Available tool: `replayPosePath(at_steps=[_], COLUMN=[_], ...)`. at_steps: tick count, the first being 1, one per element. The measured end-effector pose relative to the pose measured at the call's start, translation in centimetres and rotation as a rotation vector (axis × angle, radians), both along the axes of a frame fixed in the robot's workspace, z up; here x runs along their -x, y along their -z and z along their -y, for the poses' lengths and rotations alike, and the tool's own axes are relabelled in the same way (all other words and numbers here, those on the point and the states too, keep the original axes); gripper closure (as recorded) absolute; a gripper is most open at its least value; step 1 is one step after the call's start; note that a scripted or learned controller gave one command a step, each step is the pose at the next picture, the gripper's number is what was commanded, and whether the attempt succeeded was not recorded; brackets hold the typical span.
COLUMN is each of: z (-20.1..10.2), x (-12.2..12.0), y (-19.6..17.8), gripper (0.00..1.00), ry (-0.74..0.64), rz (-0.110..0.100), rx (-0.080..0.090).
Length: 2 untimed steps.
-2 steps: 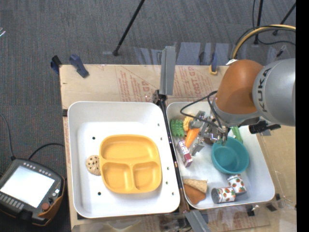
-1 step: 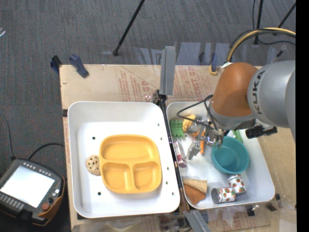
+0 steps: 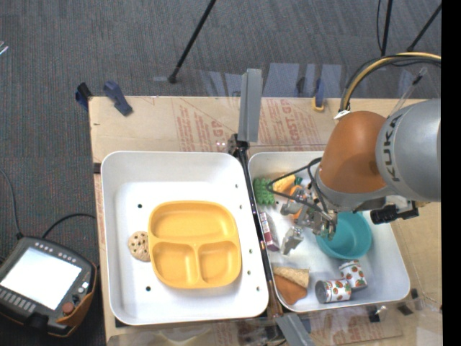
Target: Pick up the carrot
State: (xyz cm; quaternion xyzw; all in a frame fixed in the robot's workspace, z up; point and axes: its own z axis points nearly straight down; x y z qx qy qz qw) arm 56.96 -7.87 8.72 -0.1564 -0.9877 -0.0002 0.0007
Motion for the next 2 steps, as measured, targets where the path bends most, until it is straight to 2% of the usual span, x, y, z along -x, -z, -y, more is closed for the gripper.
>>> replayPosePath(at_steps=[1, 2], z=[-0.1, 5.9], x=[-0.1, -4.1], y=[-1.0, -14.4], gripper=[1.00, 1.00], ry=[-0.007, -0.022], rz=[0.001, 0.020], rx=[0.000, 0.005])
